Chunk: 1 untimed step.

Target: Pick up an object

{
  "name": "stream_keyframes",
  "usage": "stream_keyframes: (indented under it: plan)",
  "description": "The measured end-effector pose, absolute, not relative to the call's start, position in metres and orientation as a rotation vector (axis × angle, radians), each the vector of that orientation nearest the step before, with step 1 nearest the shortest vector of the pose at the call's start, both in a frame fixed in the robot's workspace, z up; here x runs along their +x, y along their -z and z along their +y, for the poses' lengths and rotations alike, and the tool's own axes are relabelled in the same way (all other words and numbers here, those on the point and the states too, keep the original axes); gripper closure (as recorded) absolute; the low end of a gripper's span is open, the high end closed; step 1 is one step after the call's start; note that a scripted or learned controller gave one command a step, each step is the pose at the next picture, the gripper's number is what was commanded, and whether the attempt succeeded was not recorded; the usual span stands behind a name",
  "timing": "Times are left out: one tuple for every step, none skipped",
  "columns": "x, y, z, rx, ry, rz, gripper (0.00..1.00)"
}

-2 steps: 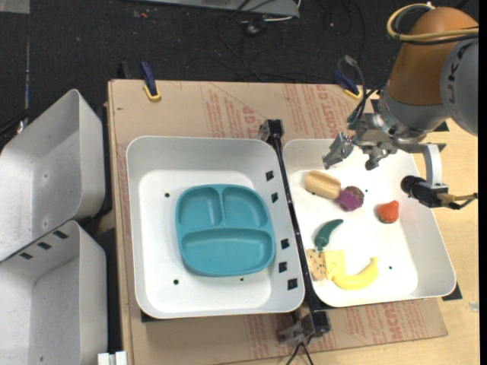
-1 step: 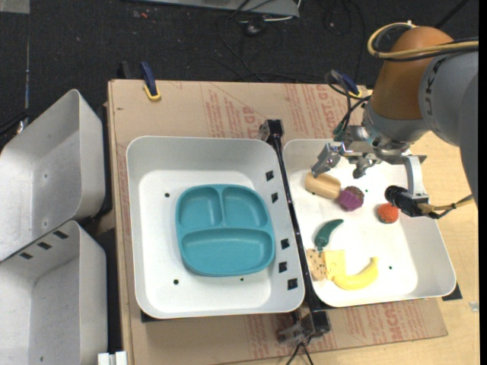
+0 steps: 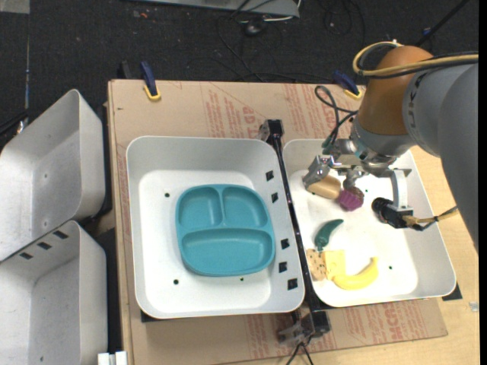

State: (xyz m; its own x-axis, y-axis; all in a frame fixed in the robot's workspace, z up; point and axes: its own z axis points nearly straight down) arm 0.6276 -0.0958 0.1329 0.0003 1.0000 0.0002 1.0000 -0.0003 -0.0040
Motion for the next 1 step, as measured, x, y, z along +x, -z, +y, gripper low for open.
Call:
stream_keyframes:
  plan:
    - [0.6290, -0.1462, -0.0960, -2.223, 0.001, -2.222, 1.00]
